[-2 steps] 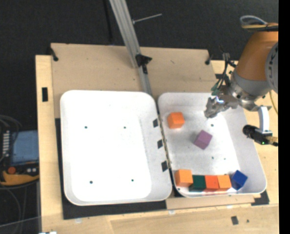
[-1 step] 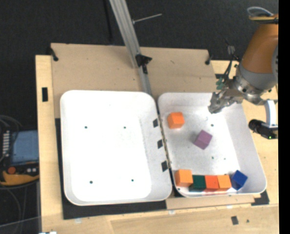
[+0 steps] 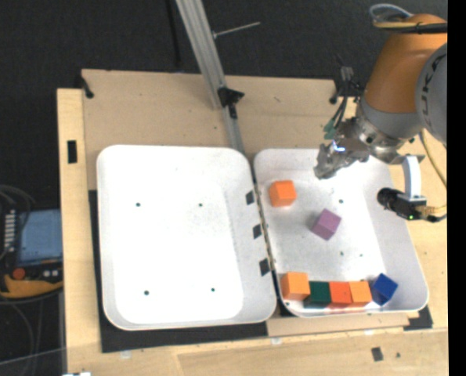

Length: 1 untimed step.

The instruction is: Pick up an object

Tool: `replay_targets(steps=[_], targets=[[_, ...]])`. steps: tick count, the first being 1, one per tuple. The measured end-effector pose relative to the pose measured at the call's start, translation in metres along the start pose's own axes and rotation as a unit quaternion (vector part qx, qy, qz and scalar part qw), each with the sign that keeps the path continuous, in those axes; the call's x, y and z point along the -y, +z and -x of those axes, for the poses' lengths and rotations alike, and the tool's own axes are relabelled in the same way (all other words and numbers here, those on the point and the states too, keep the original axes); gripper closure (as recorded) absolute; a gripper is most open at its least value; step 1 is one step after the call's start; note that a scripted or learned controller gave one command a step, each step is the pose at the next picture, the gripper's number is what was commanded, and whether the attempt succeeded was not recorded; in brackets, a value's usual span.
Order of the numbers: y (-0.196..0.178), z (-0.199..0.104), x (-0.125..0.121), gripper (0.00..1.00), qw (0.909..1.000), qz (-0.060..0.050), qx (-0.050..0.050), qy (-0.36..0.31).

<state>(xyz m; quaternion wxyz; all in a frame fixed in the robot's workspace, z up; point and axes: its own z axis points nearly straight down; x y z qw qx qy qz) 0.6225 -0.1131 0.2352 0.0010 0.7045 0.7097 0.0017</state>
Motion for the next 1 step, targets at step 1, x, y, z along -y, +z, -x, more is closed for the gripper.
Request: replay_targets(steps=[1], targets=[[-0.0039, -0.0546, 0.0041, 1.0, 1.0, -0.002, 0.0, 0.0]])
